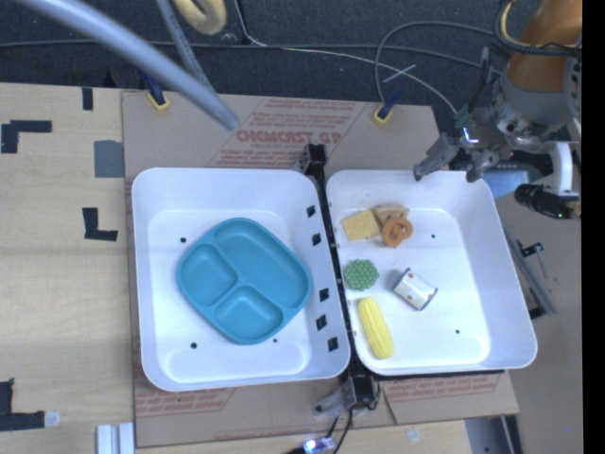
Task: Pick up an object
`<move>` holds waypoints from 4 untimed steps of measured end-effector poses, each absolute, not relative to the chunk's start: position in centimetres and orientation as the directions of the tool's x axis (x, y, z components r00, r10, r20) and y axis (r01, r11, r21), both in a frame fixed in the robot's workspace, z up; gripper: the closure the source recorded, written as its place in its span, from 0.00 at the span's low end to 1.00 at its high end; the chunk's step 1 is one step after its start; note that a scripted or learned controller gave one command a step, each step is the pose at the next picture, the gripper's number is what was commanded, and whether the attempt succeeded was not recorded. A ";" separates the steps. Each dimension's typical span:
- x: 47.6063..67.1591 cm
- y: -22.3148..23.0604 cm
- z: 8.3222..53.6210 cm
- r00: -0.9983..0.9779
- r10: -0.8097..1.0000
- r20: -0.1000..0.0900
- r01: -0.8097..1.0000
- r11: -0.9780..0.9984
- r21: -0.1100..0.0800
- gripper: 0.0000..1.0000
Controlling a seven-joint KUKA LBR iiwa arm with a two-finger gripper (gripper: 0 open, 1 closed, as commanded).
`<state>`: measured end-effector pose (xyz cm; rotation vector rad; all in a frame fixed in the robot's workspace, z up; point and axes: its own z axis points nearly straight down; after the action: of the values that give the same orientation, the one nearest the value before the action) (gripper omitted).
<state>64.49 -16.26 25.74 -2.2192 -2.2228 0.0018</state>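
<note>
Corn cob [375, 327], yellow and toy-like, lies closest to the camera in the right bin [501, 348], near that bin's front edge and a little right of the black divider [326, 263] where the two bins meet. Just behind and right of the corn rests a small white can with a red end [414, 288], tipped on its side. Behind the corn, close to the divider, sits a round green disc with a bumpy surface [360, 274]. Farther back again is a pale yellow square piece like a cheese slice [358, 225], and touching its right side a brown pretzel-shaped piece [394, 226] with an orange ring at its front. All five things lie loose on the white floor of the right bin, none of them lifted. On the other side of the divider, the left bin [156, 253] holds a blue sectioned tray [244, 279] with three compartments, lying flat near its middle. Beyond the right bin's far right corner hangs the gripper [452, 164], above the bin's back rim and well apart from every object; its dark fingers point down and left, and whether they are spread or closed I cannot tell. Nothing shows between them.
</note>
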 end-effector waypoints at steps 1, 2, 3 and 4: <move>64.2 -15.5 19.7 -0.002 1.000 0.000 1.000 0.002 -0.004 0.00; 64.0 -14.9 13.3 -0.003 1.000 0.000 1.000 0.003 -0.007 0.00; 64.2 -14.7 8.6 -0.002 1.000 0.004 1.000 0.002 0.001 0.00; 64.6 -14.7 10.4 -0.004 1.000 0.002 1.000 0.004 0.011 1.00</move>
<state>64.57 -14.65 10.39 -2.2212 -2.2308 -0.0143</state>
